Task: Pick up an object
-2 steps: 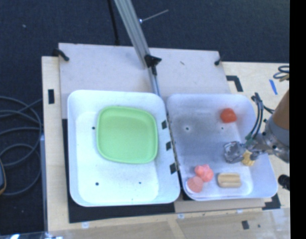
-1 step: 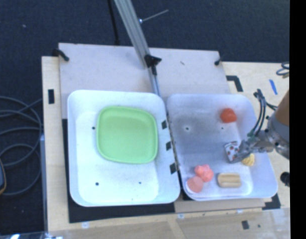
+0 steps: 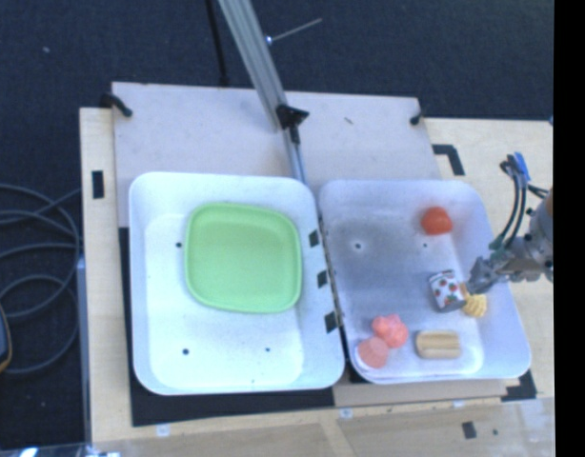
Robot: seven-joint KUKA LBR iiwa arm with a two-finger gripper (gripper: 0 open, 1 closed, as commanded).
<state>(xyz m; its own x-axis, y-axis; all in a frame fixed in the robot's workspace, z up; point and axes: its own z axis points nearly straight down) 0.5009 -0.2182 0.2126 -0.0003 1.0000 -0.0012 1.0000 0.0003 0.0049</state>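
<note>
The right bin [image 3: 369,227] holds several small objects. An orange-red ball [image 3: 436,221] lies near its far right. A white cube with red and green spots [image 3: 447,290] sits by the right wall, with a small yellow piece [image 3: 474,305] touching its right side. At the front lie a pink lump [image 3: 391,329], a reddish disc [image 3: 373,352] and a tan roll [image 3: 437,345]. My gripper [image 3: 487,273] reaches in over the bin's right wall, low, just right of the spotted cube and above the yellow piece. Nothing visibly hangs from it.
The left bin [image 3: 159,350] carries a green square plate [image 3: 243,257]. A metal pole [image 3: 257,55] slants from the back down to the gap between the bins. Cables [image 3: 514,193] trail above the wrist at the right edge.
</note>
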